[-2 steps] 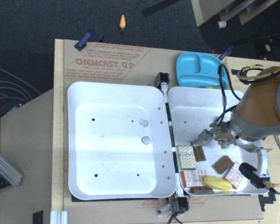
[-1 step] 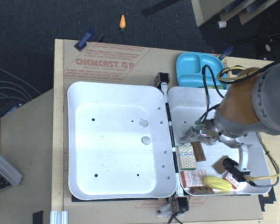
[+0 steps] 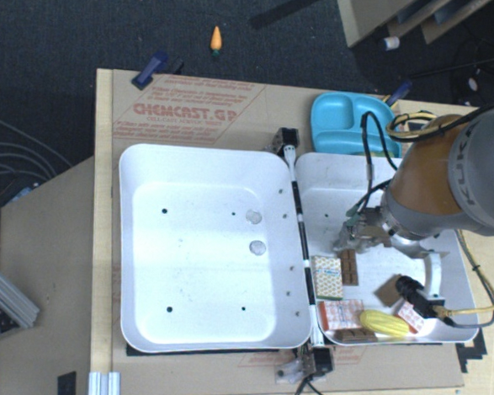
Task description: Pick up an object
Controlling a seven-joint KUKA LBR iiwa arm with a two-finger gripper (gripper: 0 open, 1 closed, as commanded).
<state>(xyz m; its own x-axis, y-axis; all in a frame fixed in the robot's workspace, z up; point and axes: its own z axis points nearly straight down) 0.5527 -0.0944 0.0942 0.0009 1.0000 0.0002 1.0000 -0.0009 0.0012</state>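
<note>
The gripper [image 3: 351, 235] hangs low in the right bin [image 3: 319, 185], near its left wall; whether it grips anything cannot be told. A small box [image 3: 329, 277] and a banana [image 3: 385, 324] lie toward the bin's front edge.

Yellow banana [image 3: 386, 324] – flat, right bin's [image 3: 328, 177] near edge.

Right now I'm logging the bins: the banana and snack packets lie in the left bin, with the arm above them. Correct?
Not quite. The camera view shows the banana and packets in the right bin, not the left bin. The arm is above them.
</note>
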